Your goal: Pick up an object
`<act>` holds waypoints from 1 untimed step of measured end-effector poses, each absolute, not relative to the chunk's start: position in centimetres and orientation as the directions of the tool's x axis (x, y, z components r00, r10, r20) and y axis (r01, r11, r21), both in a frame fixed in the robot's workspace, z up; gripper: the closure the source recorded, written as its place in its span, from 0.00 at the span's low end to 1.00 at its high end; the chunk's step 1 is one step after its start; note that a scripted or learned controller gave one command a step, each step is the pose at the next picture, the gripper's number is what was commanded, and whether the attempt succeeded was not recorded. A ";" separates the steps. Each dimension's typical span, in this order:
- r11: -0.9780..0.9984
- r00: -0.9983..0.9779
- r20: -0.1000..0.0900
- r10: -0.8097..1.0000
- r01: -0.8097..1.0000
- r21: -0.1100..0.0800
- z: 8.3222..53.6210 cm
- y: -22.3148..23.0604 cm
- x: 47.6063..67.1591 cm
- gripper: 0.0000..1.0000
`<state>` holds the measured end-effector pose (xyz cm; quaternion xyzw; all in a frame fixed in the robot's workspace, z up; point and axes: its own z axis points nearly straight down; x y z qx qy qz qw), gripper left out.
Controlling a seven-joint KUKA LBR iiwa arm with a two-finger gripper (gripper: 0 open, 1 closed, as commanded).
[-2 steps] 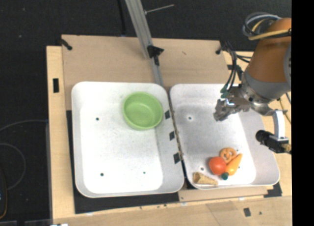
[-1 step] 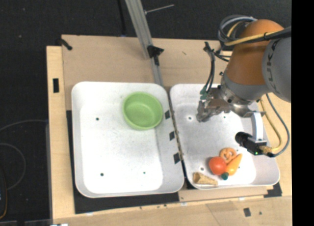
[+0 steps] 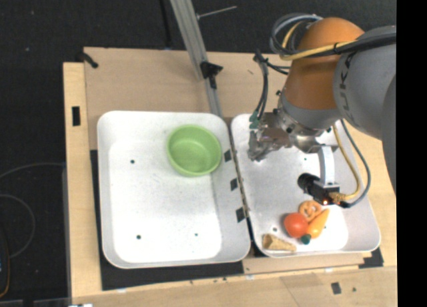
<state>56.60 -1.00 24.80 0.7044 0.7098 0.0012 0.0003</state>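
Bins sit side by side on the tan bench (image 3: 80, 165) beneath me, both white and shallow. My gripper (image 3: 259, 147) hangs over the upper left part of the right bin (image 3: 273, 185), close to the divide between the two, with nothing between its fingers that I can make out; whether the jaws are apart or together I cannot tell from this angle. Candidates for picking lie well apart from me in the near corner of the right bin: a red tomato (image 3: 295, 224) touching an orange carrot-like toy (image 3: 317, 220), and a tan wedge (image 3: 279, 243) just beside them. A green bowl (image 3: 194, 151) rests upright in the left bin (image 3: 133, 232), towards its far right corner. Letters on my grey arm (image 3: 367, 79) are cut off and unreadable.
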 end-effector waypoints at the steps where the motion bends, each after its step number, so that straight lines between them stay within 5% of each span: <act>1: 0.008 -0.008 0.002 1.000 1.000 0.002 25.0 4.5 56.7 1.00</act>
